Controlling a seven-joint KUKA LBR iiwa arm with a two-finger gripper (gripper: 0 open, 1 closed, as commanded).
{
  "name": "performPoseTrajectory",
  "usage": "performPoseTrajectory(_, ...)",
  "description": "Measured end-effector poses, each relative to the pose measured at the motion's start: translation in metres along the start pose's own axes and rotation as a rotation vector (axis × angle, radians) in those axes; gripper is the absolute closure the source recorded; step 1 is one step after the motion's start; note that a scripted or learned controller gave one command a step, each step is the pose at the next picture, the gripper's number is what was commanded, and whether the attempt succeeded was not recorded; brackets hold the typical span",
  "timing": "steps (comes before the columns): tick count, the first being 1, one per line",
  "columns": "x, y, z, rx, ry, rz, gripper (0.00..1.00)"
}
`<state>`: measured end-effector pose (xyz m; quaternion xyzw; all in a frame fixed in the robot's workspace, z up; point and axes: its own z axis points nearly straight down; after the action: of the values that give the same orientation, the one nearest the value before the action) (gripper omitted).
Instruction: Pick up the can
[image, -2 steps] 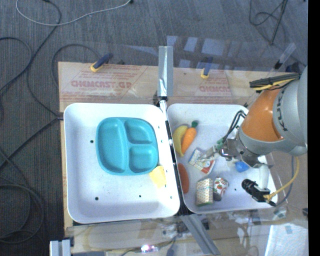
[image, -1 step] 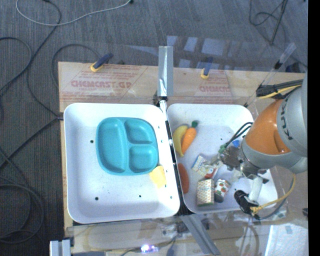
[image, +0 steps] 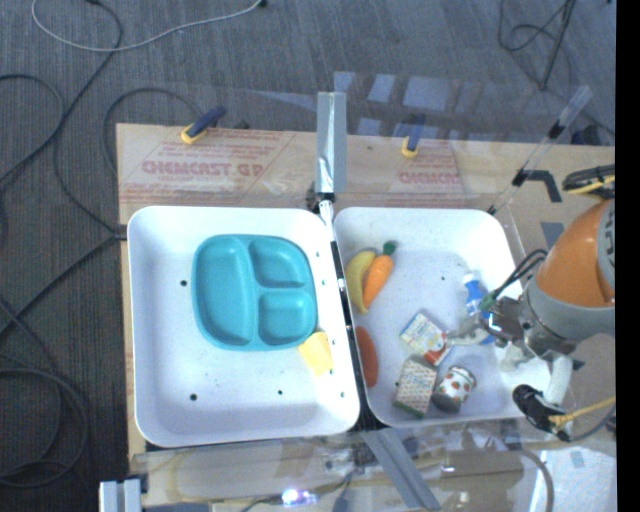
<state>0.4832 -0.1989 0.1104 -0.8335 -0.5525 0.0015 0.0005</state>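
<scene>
The can (image: 455, 387) lies tipped near the front of the right bin (image: 420, 222), touching a small carton (image: 414, 385), so the hand (image: 478, 330), whose opening I cannot tell, risks snagging that carton or rolling the can away.

- Arm (image: 578, 280): enters from the right edge, orange band uppermost, grey wrist section below it.
- Gripper (image: 478, 330): extends leftward from the wrist at the near right, held low.
</scene>
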Motion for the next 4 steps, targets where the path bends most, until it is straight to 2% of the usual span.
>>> performPoseTrajectory(1,0.001,0.000,-0.008,0.003,0.000,-0.002,1.00)
performPoseTrajectory(2,0.001,0.000,-0.008,0.003,0.001,-0.002,0.00)
performPoseTrajectory(3,0.030,0.050,-0.048,0.000,-0.002,0.042,0.00)
performPoseTrajectory(4,-0.003,0.013,0.015,-0.019,0.017,-0.170,0.00)
